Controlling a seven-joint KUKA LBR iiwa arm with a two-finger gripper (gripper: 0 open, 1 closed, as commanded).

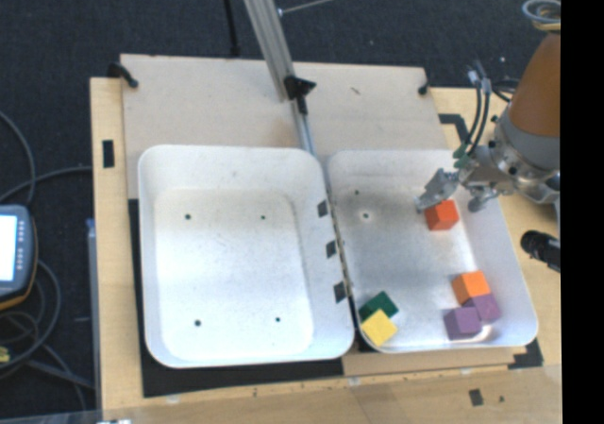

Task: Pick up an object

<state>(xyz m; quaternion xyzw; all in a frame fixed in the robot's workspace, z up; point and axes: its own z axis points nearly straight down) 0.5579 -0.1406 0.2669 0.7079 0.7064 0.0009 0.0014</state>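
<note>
We see the left bin (236,262) at frame centre-left on the worktop (208,92). Right bin (396,224): green block (379,303) touching yellow block (379,327) at its lower left, red block (442,215) upper right, orange block (470,285) and purple blocks (470,316) lower right. Jaws (462,188) just above red block; we cannot tell their state.

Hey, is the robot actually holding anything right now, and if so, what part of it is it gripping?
It cannot be told. The pincer sits right above the orange-red block in the right bin, but the view does not show whether the block is gripped.
</note>
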